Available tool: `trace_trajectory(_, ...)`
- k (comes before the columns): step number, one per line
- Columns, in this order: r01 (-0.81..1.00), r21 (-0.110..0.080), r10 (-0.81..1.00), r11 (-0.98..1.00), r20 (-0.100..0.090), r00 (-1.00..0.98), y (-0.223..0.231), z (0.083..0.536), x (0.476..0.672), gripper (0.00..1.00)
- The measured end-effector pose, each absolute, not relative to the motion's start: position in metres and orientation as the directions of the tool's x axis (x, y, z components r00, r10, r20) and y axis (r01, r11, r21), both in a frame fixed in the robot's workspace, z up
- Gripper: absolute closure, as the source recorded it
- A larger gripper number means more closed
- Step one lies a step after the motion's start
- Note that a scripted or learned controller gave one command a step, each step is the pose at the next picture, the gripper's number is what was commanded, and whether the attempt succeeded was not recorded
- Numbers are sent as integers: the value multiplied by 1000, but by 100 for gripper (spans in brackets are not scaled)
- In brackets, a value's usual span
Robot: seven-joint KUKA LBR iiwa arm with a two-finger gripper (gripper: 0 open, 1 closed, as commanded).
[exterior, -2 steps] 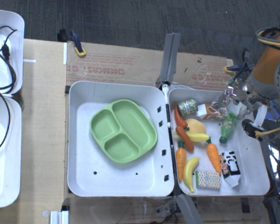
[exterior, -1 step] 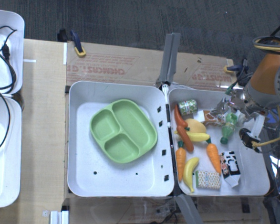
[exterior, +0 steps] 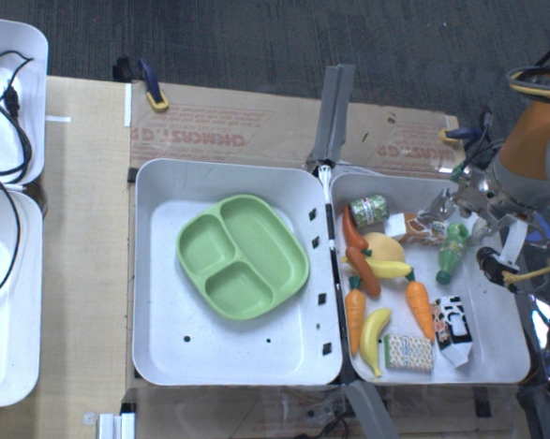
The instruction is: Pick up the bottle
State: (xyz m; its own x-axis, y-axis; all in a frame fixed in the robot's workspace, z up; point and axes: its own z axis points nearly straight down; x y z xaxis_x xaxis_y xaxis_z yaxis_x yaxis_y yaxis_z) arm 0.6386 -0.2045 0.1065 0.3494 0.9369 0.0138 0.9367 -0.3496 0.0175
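The bottle [exterior: 450, 253] is small and green. It lies in the right bin [exterior: 500, 361] near the bin's far right side, pointing roughly toward the back. My gripper [exterior: 447, 215] hangs just above the bottle's upper end, low in the bin's back right corner, reaching in under the arm's orange band [exterior: 534, 138]. From this slant I cannot make out whether it touches the bottle.
The right bin also holds a green can [exterior: 368, 209], a red pepper [exterior: 352, 233], two bananas [exterior: 372, 338], two carrots [exterior: 419, 307], a carton [exterior: 452, 325] and a sponge-like block [exterior: 408, 353]. A green divided plate [exterior: 244, 256] lies in the left bin [exterior: 153, 346].
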Motion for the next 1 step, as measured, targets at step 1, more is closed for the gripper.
trace_trajectory(1,948,32,948,-317,0,317,-188,107,623,0)
